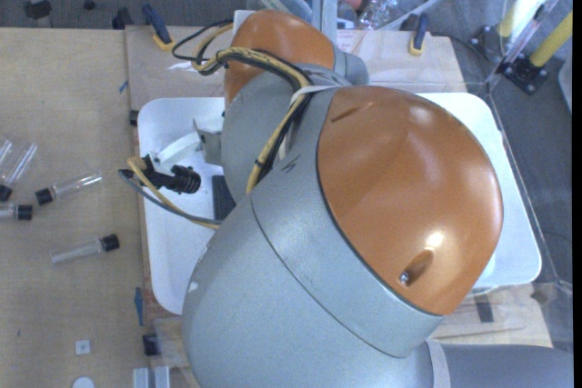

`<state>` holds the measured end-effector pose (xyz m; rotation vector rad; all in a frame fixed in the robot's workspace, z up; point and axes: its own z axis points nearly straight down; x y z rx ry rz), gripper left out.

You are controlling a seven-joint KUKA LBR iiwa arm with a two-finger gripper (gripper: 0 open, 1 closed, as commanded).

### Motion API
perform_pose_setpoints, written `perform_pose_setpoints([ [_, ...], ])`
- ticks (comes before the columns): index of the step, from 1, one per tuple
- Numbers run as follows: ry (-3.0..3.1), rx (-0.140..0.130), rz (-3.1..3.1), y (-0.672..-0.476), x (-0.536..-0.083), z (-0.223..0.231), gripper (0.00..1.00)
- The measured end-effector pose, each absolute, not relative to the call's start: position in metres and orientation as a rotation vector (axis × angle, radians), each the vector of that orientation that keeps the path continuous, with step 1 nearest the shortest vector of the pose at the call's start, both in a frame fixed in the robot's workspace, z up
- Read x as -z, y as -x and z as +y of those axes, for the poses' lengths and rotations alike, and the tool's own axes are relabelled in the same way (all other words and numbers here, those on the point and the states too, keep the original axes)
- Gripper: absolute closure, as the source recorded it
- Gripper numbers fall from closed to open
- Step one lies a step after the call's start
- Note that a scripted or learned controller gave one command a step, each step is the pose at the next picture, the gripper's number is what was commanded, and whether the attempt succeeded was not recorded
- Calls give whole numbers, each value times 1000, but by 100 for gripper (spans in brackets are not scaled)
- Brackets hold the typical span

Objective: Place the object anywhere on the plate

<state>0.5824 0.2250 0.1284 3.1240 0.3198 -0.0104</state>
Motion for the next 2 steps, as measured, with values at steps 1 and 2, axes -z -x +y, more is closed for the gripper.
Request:
perform_pose_setpoints([
  [1,-3074,4,644,-556,-283,225,100],
  [2,-3126,9,317,-498,-135,224,100],
])
